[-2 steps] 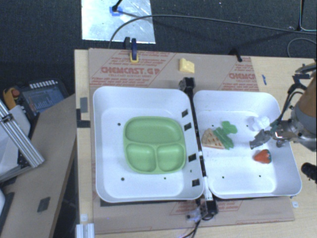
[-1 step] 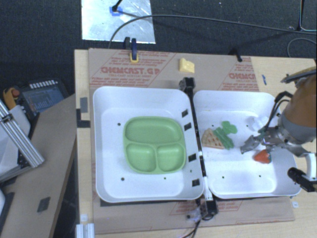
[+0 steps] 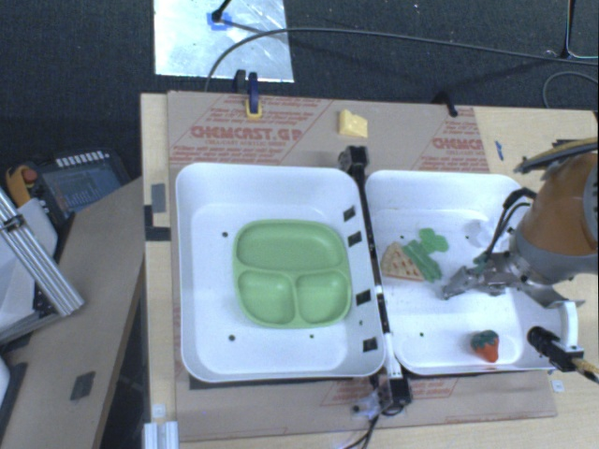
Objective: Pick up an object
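so we've got the gripper (image 3: 456,286) low in the right bin (image 3: 440,187), can't tell how its jaws stand, and the green toy (image 3: 430,252) with the waffle wedge (image 3: 401,262) sit just left of it, long axis slanting toward us

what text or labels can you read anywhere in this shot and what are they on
"CHEMCAST GP": red print on the brown board under the bins, behind the left bin.
Same red print, likely "CHEMCAST", behind the right bin; too slanted and blurred to be sure.
More red print on the board's front edge: too blurred to read.
Handheld controller at far left: screen and keys too small to read.
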Robot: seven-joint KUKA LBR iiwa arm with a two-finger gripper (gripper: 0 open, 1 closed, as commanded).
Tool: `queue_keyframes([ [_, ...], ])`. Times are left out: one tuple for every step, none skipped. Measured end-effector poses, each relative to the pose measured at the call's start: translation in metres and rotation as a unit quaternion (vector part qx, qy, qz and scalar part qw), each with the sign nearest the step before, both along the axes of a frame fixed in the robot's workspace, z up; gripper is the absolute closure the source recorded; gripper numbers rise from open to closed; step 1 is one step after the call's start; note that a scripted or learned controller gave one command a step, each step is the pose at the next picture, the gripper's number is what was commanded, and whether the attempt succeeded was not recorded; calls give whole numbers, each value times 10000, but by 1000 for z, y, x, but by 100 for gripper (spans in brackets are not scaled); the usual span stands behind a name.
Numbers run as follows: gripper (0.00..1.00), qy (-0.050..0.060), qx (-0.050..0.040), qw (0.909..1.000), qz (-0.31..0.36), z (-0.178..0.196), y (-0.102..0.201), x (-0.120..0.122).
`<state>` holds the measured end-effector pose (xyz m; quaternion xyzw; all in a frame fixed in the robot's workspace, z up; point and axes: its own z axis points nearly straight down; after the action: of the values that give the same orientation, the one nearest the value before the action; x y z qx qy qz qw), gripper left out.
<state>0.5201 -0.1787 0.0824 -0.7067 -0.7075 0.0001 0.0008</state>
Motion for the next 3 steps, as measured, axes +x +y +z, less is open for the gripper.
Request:
queue_keyframes([
  [100,-25,-13,10000,-1,13,-1,1],
  [100,-39,-19,10000,-9,71,-8,-4],
  [100,-48,-19,10000,19,127,-7,8],
])
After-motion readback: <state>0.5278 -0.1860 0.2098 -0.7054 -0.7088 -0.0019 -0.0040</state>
